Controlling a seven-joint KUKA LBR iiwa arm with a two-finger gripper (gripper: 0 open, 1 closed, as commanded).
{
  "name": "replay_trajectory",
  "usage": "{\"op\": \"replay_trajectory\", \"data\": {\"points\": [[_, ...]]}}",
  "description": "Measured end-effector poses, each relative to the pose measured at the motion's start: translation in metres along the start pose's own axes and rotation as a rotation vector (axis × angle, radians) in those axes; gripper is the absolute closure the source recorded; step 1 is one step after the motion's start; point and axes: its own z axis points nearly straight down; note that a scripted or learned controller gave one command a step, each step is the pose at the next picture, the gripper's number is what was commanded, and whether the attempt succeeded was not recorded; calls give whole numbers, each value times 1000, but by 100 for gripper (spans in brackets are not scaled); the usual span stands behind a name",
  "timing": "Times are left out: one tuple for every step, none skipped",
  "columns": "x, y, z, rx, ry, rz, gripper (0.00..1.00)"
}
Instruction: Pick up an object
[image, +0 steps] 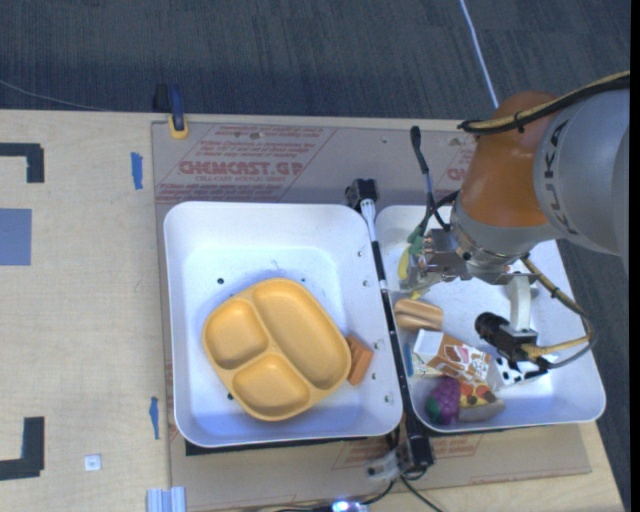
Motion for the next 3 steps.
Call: {"op": "replay_trajectory", "data": {"points": [[25, -9, -46, -4, -1, 0, 100], [51, -10, -63, -5, -1, 0, 100], [6, 20, -52, -5, -3, 2, 100]]}}
